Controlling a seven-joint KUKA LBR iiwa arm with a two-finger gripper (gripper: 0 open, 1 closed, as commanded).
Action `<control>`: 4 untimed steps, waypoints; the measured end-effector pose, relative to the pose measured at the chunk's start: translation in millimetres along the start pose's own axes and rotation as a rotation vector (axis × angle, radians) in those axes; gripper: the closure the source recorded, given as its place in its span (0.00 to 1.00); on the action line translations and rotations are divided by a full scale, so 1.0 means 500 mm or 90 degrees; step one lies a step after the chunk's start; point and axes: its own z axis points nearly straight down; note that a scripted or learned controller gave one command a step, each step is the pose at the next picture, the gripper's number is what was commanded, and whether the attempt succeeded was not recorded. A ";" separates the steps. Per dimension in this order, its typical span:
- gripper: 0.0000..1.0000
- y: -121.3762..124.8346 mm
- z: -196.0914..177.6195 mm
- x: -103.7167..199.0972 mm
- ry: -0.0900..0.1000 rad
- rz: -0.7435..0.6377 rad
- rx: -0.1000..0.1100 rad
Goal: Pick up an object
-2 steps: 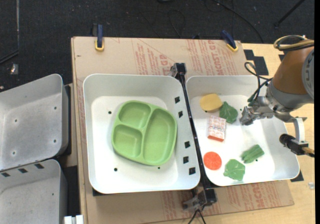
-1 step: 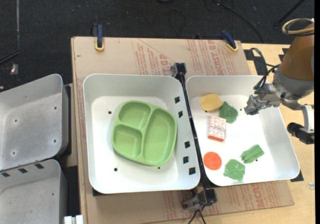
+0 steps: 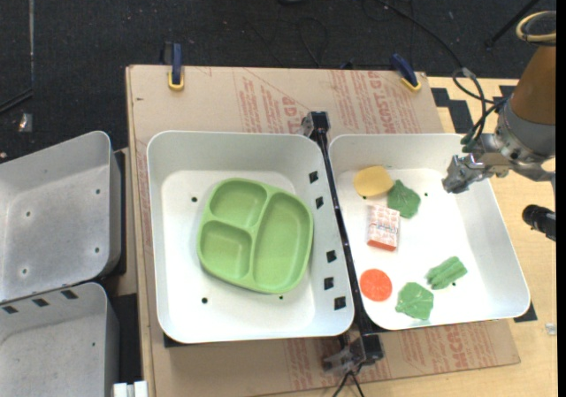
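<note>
Camera view, from above and at a slant: two shallow white bins side by side on a brown board, left bin and right bin, meeting along a dark seam with black clips.

In the left bin, a green divided plate with three compartments, lying flat near the middle, slightly turned.

In the right bin, six small things. Near the top left corner, a yellow rounded piece. Just beside it to the lower right, touching or nearly so, a green leafy piece. Below those, a small red-and-white carton, lying flat. Farther down toward the near wall, an orange-red disc. Right of the disc, a green lumpy piece, and up and to the right of that, another green piece, apart from its neighbour.

Reaching in from the right, the grey arm with its orange band, wrist over the upper right part of the right bin. Gripper low over the bin's upper right region, above bare white floor. Too small and blurred to tell how it stands; nothing seen in its grasp.

Nearest to the gripper: the green leafy piece, off to its left and a little lower in the picture, clearly apart. Yellow piece farther left still. Carton, disc and both lower green pieces well apart from the gripper, toward the near side of the bin.
</note>
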 end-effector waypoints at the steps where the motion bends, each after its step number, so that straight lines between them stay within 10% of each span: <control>1: 1.00 0.004 -0.097 -0.001 0.000 0.000 -0.001; 4: 1.00 -0.052 -0.083 0.357 0.003 -0.003 0.005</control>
